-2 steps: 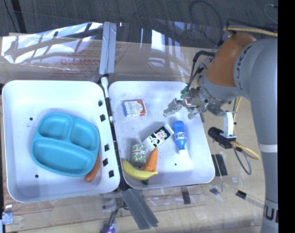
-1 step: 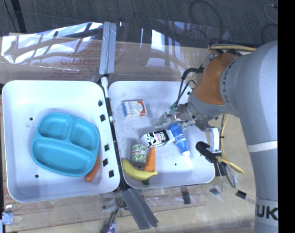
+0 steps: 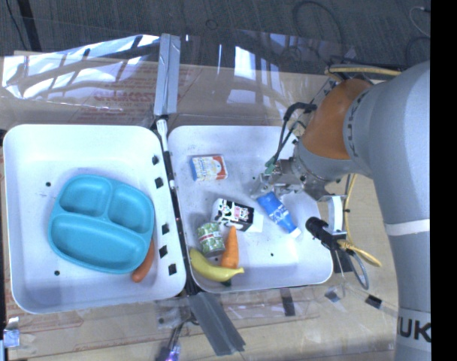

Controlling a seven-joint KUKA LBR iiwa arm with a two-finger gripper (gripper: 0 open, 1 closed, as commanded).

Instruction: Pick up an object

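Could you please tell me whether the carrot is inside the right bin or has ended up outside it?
Inside. The carrot lies on the floor of the right bin, near its front wall, touching the banana.

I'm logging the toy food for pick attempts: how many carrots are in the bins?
2. One carrot lies in the right bin beside the banana; the other carrot lies in the left bin against the blue tray.

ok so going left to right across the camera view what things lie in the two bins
blue divided plate → sausage → banana, green can, carrot bunched together → black-and-white carton → blue bottle
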